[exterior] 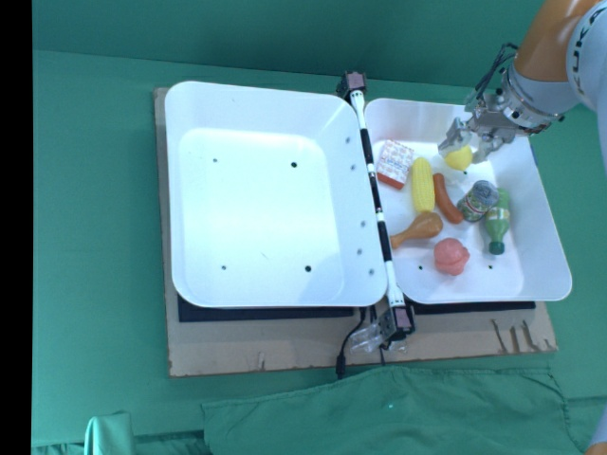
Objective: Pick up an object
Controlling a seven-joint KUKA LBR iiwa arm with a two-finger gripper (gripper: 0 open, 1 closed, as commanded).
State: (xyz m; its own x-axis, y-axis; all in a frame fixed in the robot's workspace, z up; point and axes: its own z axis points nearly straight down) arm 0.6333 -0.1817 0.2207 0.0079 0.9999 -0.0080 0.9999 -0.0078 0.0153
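My gripper (pixel 471 148) is low over the far part of the right bin (pixel 545 254). A small yellow fruit (pixel 459 158) sits between its fingertips, and the fingers are shut on it. Below it in the same bin lie a corn cob (pixel 422 184), a sausage (pixel 447 198), a small can (pixel 477 200), a green bottle (pixel 497 222), a chicken drumstick (pixel 418 229), a pink round fruit (pixel 451 255) and a red-and-white packet (pixel 395 163).
The left bin (pixel 261 192) stands beside it, with a black-and-white divider rail (pixel 375 192) between the two. Both bins rest on a cardboard sheet (pixel 285 349) on green cloth. The arm's orange band (pixel 560 22) comes in from the upper right.
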